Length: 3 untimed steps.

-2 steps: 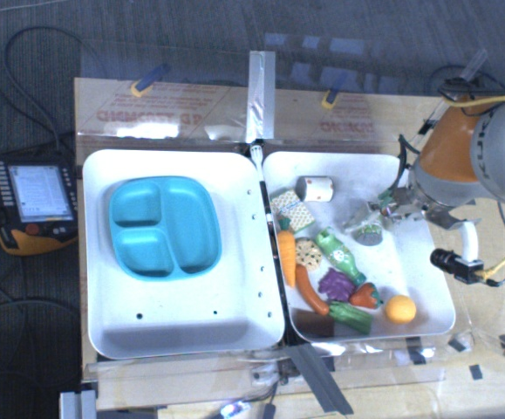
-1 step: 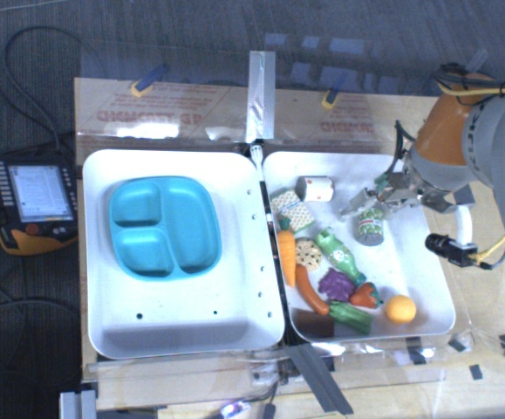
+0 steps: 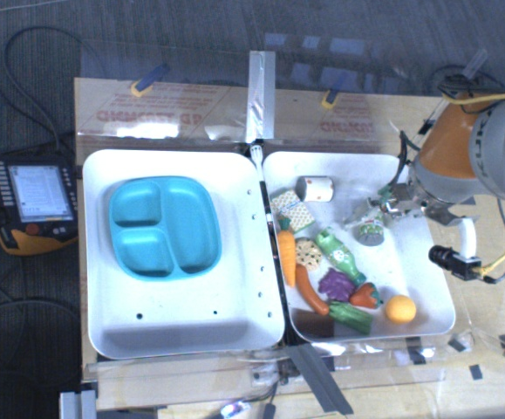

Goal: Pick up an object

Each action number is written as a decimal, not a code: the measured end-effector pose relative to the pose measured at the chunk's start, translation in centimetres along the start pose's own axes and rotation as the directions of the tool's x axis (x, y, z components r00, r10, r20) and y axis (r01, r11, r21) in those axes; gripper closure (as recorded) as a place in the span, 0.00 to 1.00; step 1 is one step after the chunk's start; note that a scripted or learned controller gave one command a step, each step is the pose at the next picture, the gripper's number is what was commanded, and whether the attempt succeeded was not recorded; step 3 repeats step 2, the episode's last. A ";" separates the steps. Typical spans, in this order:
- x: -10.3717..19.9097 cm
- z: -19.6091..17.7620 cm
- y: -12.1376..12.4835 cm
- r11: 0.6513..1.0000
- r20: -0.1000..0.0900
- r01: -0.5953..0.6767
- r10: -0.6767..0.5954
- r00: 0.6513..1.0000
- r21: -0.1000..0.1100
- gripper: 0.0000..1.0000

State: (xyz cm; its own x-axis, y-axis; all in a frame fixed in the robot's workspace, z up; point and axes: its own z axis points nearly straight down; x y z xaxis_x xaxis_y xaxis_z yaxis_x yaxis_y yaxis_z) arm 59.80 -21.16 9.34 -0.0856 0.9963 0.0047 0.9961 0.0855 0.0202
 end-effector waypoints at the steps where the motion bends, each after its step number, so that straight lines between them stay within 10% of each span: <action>1: -0.5 -0.8 -0.3 1.000 0.005 -0.007 0.007 1.000 0.004 1.00; 2: 6.3 -10.4 -0.2 0.998 0.006 -0.059 0.058 0.998 0.021 1.00; 3: 6.3 -10.4 -0.2 0.998 0.006 -0.059 0.058 0.998 0.021 1.00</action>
